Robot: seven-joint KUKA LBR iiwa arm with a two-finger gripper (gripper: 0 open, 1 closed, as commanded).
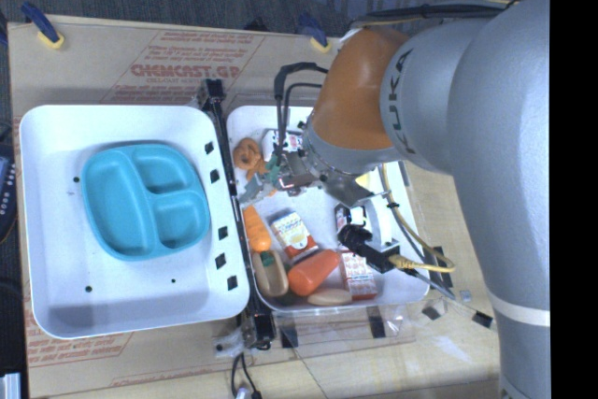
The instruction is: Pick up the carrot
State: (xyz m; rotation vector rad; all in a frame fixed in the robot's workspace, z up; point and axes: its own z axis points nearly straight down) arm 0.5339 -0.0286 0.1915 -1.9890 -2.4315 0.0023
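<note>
Grey KUKA arm [486,135] w/ orange band [360,93] reaches in from the right and covers the top half of the right-hand bin [411,294]. The pincer [280,171] sits low by that bin's top-left corner, close to the wall shared w/ the left bin [37,201]; little free room on that side. Whether the pincer is open, or has hold of anything, can't be told: wrist and cables hide it.

The carrot [256,229], 1 only, lies just below the pincer, along the bin's left wall, apart from the pincer. Beside it: 1 small carton [291,230], 1 larger orange-red veg [313,271], 1 red packet [357,276], all crowded at the bin's bottom edge. 1 brown pretzel-like item [247,154] sits just left of the pincer.

Far left of the pincer, 1 blue divided tray [145,199] lies in the left bin w/ open floor around it.
</note>
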